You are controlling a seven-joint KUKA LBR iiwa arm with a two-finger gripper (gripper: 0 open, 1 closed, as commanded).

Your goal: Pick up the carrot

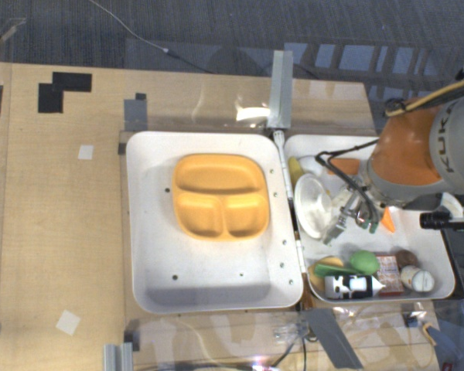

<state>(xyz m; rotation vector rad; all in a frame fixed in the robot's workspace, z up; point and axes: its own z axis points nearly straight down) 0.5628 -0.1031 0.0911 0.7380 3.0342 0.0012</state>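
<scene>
Over the right bin [442,278], claw [348,221] (grip state can't tell) hangs just left of the carrot [387,221] w/ bowl [312,205] adjacent: shift right, then descend straight.

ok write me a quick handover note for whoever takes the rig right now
Gripper: low in the right bin, beside the clear bowl; nothing seen held.
Carrot: a small orange piece shows in the right bin, just right of the gripper, partly hidden by the arm.
Left bin holds the yellow divided tray.
Done: arm has reached into the right bin.
Left: grasp and lift the carrot.
</scene>
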